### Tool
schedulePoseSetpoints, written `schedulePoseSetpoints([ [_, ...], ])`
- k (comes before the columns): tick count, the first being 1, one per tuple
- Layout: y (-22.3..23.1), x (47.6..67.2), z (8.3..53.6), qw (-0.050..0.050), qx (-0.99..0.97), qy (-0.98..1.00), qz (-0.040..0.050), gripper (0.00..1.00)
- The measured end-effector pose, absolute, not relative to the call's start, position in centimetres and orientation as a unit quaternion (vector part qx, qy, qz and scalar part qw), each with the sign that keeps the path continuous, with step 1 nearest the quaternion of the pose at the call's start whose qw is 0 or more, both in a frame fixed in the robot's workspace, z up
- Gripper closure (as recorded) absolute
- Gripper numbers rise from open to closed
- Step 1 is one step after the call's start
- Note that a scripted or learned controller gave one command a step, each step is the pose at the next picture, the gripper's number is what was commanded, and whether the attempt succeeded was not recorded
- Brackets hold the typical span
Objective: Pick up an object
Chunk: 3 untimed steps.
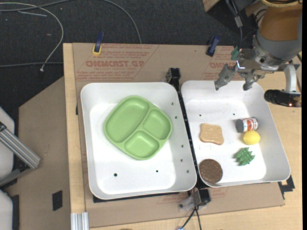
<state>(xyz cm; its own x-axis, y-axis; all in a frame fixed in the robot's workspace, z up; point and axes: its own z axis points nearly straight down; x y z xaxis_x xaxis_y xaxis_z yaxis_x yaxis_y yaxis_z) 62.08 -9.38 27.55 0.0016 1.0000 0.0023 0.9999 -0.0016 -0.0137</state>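
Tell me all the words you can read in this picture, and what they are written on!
"CHEMCAST GP": red print on the brown cardboard sheet behind the left bin.
More red print on the same cardboard behind the right bin: too blurred to read.
Small can in the right bin: its label has red and white, but the words are too small to read.

Two bins are sitting side by side. The left bin (91,143) is holding a tray (138,127) near its centre. In the right bin (211,99), the toast (211,133) is lying centrally; the can (246,125) is lying at its 3 o'clock, the lemon (251,138) just beside the can at 6, the leaf (244,156) at the lemon's 6, and the cookie (210,170) at the toast's 6.
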Motion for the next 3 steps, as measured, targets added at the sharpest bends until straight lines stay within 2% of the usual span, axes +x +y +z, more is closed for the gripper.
schedulePoseSetpoints([
  [1,-9.4,62.3,28.2,0.001,-0.707,-0.707,0.0001,0.0],
  [2,-9.1,62.6,22.0,0.003,-0.707,-0.707,0.0021,0.0],
  [3,-9.4,62.9,17.7,0.003,-0.707,-0.707,0.0018,0.0],
])
